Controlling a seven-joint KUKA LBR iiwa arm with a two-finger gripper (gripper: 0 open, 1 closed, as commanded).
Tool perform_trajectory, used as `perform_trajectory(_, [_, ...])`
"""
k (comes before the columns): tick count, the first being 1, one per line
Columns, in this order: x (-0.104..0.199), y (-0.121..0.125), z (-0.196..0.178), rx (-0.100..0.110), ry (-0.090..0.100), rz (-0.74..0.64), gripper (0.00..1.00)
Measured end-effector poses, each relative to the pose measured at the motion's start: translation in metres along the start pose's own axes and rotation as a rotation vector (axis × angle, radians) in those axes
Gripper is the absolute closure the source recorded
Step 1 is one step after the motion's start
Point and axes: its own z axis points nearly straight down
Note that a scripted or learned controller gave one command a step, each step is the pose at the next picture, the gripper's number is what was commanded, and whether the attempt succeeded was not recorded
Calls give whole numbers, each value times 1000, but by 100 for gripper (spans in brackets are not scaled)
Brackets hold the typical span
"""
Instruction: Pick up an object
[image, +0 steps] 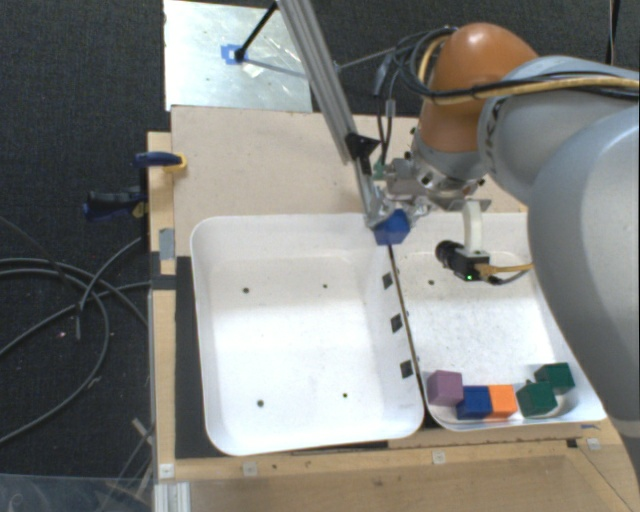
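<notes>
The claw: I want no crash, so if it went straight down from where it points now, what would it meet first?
The claw, with a blue block at its tip, hangs above the bins' shared rim. It would likely meet that rim first; depth is unclear.

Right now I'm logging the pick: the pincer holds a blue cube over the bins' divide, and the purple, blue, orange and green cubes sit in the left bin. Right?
Almost. The camera view shows the purple cube and its neighbours in the right bin, not the left; the pincer does hold a blue cube.
</notes>
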Motion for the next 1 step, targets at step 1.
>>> perform_trajectory(1, [67, -22, -44, -2, 1, -1, 100])
